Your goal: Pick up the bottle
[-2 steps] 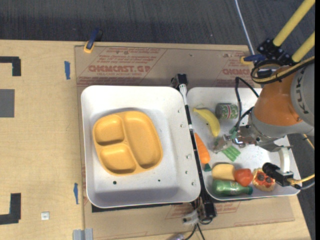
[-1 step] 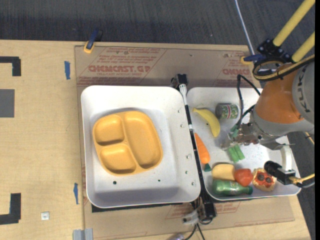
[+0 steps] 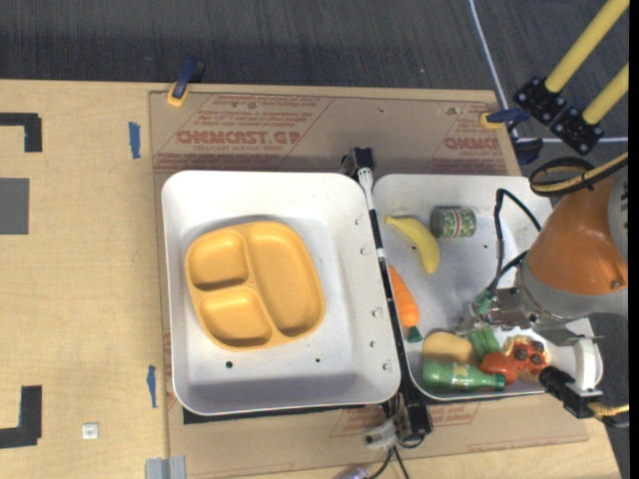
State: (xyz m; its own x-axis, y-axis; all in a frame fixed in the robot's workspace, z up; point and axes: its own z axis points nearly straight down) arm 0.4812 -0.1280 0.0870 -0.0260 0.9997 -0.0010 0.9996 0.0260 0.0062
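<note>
Bottle (image 3: pixel 461 375) not yet picked, lying flat in right bin (image 3: pixel 479 193).
I see gripper (image 3: pixel 496 322) just above it; can't tell its jaw state, lift remains.

Grey arm with orange band (image 3: pixel 584 247): cut off by the right edge; its bulk hides the right part of the right shallow white bin (image 3: pixel 454 193).
Gripper (image 3: pixel 499 312): finger position too indistinct to tell.
Small multicoloured toy cluster (image 3: pixel 519 352): partly covered by the arm, identity unclear.
Green plastic bottle with orange cap (image 3: pixel 459 375): label too small to read.
</note>
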